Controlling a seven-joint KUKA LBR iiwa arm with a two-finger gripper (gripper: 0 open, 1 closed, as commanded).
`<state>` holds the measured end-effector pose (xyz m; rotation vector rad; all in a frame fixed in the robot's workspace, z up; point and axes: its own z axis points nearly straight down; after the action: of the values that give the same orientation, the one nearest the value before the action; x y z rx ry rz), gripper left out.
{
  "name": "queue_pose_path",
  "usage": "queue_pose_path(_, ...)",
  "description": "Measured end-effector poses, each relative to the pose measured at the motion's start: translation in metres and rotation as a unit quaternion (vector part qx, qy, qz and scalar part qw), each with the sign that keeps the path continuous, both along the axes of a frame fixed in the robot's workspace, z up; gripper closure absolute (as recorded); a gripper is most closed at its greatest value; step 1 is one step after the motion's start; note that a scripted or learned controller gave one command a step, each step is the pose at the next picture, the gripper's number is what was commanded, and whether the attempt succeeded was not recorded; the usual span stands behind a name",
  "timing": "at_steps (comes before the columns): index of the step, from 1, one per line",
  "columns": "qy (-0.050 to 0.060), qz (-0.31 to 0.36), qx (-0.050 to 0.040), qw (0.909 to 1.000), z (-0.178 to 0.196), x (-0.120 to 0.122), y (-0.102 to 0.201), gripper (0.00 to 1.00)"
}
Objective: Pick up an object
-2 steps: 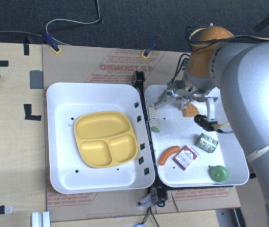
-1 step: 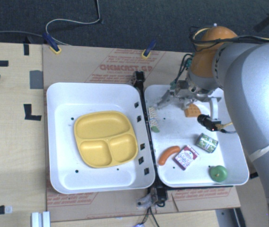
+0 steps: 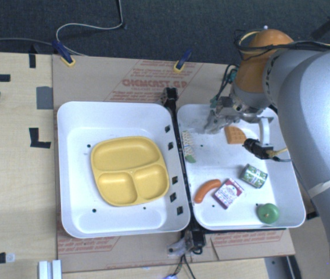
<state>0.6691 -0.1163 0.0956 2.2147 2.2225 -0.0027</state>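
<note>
Hovering low in the right bin's (image 3: pixel 296 182) back half: tool (image 3: pixel 216 121), finger state impossible to tell. Lying just beside it, an orange-brown chunk (image 3: pixel 234 134). Spreading open toward the front: bare floor, then sausage (image 3: pixel 207 190), box (image 3: pixel 228 193), can (image 3: pixel 253 175), apple (image 3: pixel 268 213). Sitting left: yellow tray (image 3: pixel 130 170).

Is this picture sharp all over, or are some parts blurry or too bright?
In the camera view the yellow plate and green ball look fairly sharp; the gripper is smeared and soft; the white bins' rims are bright, nearly washed out; the grey arm, nearest the lens, looks soft.
</note>
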Motion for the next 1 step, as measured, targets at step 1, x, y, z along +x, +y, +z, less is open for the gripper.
queue_pose_path(1,0.0,0.0,-0.0002,1.0,-0.0003,-0.0001,-0.0001,0.0)
